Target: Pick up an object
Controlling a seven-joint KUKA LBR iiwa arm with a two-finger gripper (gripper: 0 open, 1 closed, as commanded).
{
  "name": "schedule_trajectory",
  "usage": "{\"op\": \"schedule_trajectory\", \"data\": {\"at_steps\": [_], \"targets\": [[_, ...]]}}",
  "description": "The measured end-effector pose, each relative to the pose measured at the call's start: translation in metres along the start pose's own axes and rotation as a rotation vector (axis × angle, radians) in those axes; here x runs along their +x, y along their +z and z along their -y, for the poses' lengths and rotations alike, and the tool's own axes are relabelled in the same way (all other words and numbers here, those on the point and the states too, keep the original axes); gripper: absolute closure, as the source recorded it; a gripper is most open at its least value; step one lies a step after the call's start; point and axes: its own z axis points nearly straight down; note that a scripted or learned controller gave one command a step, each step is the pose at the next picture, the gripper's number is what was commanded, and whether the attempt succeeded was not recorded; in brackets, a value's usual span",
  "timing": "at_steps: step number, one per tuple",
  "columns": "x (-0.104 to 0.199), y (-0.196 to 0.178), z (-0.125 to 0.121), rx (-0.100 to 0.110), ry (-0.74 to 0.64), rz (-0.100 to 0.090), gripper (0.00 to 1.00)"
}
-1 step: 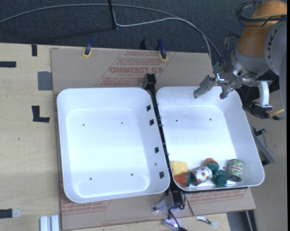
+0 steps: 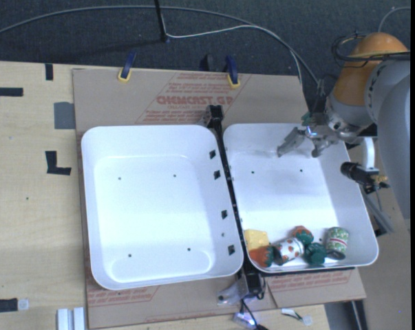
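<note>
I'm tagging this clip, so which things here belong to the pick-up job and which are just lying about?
Job:
claw, open, over the right bin
yellow block
red and white toy
green toy
striped ball

Lying about:
left bin
blue clamps
black cable
cardboard sheet

We find two bins side by side, the small objects (image 2: 296,246) clustered along the near wall of the right bin (image 2: 345,198), left bin (image 2: 152,205) beside it.
</note>
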Motion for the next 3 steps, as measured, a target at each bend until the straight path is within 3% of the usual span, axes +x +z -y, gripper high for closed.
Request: {"op": "schedule_trajectory", "data": {"at_steps": [1,2,3], "targets": [[-0.019,-0.004,-0.003,-0.009,-0.002,0.002,0.00],[-0.007,-0.027,0.021,-0.010,-0.003,0.001,0.00],[0.011,0.023,0.063,-0.005,-0.003,0.000,0.00]]}}
